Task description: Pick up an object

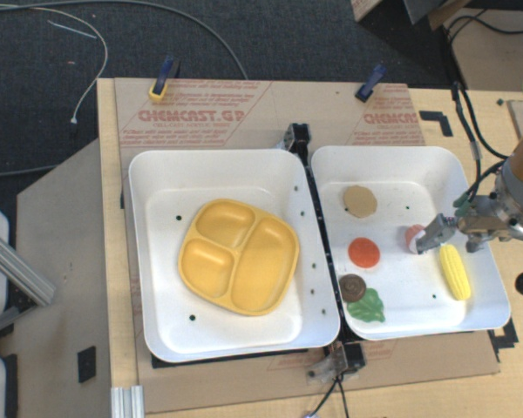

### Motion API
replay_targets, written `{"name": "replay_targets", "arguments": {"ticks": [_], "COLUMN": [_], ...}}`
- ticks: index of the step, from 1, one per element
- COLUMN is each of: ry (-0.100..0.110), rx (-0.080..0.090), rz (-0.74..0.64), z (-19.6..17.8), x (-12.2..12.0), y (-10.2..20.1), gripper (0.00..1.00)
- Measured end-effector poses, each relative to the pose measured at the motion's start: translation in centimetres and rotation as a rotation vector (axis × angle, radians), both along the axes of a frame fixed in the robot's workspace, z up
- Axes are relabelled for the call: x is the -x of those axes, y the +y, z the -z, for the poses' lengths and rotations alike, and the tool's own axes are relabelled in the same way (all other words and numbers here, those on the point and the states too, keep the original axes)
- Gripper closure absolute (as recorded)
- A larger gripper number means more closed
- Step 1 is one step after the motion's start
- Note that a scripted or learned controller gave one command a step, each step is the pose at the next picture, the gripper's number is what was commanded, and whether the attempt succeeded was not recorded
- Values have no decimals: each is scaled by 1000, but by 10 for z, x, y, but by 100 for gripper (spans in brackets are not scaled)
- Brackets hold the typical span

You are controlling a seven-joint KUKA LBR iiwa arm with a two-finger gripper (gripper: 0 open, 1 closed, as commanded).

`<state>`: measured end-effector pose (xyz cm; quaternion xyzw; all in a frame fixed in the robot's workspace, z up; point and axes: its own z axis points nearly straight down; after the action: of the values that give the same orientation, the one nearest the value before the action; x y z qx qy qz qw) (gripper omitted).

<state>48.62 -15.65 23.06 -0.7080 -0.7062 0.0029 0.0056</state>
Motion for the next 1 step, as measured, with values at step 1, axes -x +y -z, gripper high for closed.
{"name": "replay_targets", "arguments": {"ticks": [1], "ry": [-11], "rx": [3], "rz": [-3], "z": [-5], "x": [-2], "y": [0], "gripper": [0]}}
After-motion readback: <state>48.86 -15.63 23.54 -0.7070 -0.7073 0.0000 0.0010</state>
